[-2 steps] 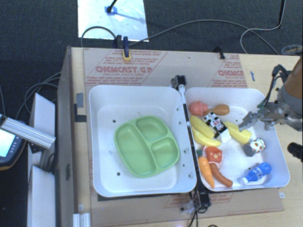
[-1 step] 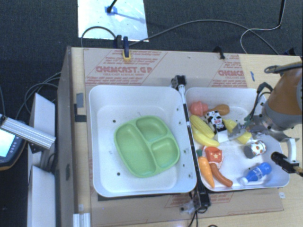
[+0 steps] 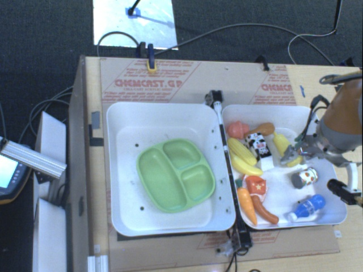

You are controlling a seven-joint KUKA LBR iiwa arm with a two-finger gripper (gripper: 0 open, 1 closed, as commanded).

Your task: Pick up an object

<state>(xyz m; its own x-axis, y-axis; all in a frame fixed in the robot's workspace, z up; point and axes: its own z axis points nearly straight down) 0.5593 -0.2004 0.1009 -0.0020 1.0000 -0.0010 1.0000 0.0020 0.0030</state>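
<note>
Reading "CHEMCAST GP" across bench sheet

The worktop was tan board printed with red lettering. Both bins were white: the left bin held a pale green divided tray, while the right bin carried a bright jumble. There were two yellow bananas, a pink-red rounded toy, an orange-brown piece, a black-and-white cow-patterned item, a red carton with a yellow mark, an orange carrot, a reddish-brown sausage, a blue bottle with a white band, and a grey-and-white toy with red spots. The arm showed orange over grey; the claw was metallic grey. The floor was dark, with a silvery sheet.
</note>
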